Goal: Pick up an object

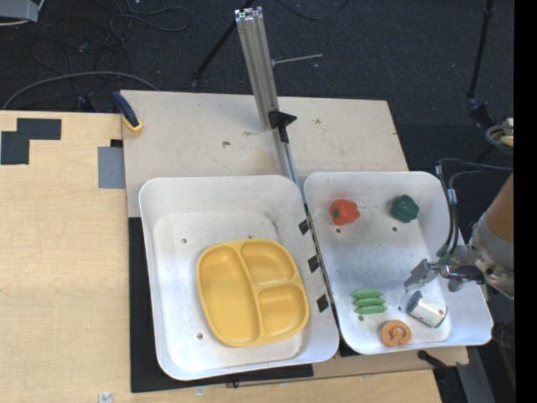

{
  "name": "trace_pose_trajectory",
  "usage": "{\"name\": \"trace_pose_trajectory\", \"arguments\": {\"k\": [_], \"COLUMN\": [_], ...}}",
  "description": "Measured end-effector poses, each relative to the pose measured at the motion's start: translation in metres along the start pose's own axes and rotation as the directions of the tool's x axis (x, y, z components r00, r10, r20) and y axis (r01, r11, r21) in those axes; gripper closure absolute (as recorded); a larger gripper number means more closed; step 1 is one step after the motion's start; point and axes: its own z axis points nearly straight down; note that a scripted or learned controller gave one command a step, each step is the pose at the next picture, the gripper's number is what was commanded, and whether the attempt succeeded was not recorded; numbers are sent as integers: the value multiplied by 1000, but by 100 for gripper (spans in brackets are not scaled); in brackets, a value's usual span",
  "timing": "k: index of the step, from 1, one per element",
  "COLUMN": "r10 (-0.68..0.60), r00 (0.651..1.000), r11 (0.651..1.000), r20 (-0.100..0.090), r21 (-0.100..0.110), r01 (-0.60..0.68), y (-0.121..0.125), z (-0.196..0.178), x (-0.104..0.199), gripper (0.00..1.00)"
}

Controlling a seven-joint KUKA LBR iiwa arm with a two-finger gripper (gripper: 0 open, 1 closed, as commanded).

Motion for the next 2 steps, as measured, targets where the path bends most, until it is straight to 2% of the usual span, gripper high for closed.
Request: {"name": "trace_pose_trajectory", "arguments": {"k": [1,2], "r10": [0,4], "r00": [1000,1000], "r11": [1000,1000], "r20": [0,1], "r21": [0,-3], "r01": [0,-4], "y": [-1,-1], "z": [44,31], "x": [2,0], "gripper": [0,100]}}
